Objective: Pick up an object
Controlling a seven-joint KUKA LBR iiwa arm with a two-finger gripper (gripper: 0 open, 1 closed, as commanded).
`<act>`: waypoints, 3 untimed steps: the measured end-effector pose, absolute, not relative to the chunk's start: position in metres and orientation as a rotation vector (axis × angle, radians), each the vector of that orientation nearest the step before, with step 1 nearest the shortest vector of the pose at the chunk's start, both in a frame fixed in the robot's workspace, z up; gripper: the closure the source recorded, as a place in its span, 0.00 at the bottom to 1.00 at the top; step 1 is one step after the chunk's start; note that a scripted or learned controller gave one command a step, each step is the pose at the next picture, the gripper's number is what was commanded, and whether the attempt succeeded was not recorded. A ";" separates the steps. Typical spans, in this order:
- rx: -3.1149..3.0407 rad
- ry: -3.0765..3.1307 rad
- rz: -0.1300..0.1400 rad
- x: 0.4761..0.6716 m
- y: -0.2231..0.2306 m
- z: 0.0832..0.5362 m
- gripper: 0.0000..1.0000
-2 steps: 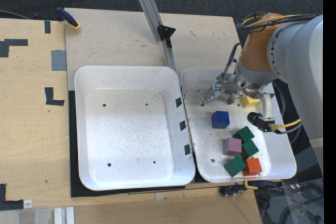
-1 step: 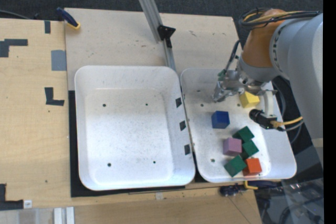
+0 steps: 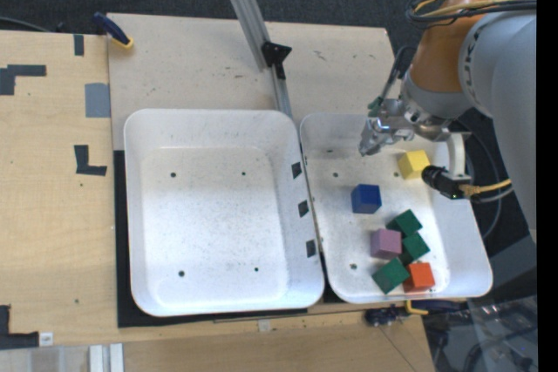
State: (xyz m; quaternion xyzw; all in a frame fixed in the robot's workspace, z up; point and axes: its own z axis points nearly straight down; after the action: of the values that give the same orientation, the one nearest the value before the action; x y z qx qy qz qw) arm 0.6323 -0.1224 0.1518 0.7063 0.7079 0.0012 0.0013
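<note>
Now we see the gripper [image 3: 377, 139] over the back of the right bin [image 3: 336, 261], touching no block; whether it is released or clenched we cannot tell. Just beside it lies the yellow block [image 3: 412, 163], with the blue block [image 3: 366, 198] nearer the front.

I count 2 white bins: the left bin [image 3: 148, 213] and the right bin [image 3: 466, 261]. Blocks total 7: 3 green blocks [image 3: 405, 223] [image 3: 415, 246] [image 3: 391, 275], 1 blue block [image 3: 366, 199], 1 yellow block [image 3: 412, 164], 1 purple block [image 3: 386, 242], 1 orange block [image 3: 421, 276].
</note>
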 end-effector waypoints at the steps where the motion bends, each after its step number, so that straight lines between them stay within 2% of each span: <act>1: 2.216 2.219 0.005 0.640 -0.127 0.212 1.00; 2: 2.217 2.220 0.004 0.641 -0.126 0.263 1.00; 3: 2.216 2.229 0.001 0.640 -0.075 0.266 1.00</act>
State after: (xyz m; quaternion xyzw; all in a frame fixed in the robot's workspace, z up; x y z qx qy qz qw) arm 0.6401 -0.0746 0.2663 0.7052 0.7090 0.0003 -0.0007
